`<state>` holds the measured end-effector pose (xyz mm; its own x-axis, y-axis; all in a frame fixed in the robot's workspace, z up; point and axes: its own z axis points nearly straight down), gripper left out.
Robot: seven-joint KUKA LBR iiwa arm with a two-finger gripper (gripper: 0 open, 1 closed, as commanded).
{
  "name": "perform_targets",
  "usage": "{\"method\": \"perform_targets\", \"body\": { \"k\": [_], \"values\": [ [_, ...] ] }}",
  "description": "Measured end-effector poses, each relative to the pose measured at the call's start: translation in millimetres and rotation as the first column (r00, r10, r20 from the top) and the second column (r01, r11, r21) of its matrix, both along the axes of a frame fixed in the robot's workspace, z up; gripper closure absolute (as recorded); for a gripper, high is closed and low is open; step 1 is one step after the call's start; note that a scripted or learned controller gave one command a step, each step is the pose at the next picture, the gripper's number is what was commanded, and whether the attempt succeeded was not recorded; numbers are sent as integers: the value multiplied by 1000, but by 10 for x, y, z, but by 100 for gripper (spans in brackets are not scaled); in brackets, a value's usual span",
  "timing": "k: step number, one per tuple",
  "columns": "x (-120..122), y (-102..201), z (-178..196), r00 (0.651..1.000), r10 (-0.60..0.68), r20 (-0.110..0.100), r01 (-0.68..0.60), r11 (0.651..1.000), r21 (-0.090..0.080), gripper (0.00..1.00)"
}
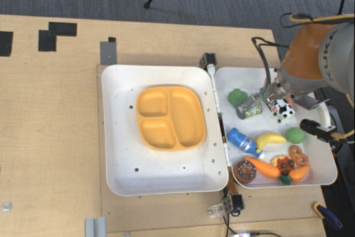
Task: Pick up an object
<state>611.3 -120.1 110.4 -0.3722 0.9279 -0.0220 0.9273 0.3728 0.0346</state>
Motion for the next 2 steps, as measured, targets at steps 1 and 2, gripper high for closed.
{"method": "perform_targets", "body": {
  "k": [1,2],
  "values": [
    [0,-1,0,1000,14,0,-14,1000,-1,0],
    [1,0,1,999,36,0,-36,999,-1,0]
  ]
}}
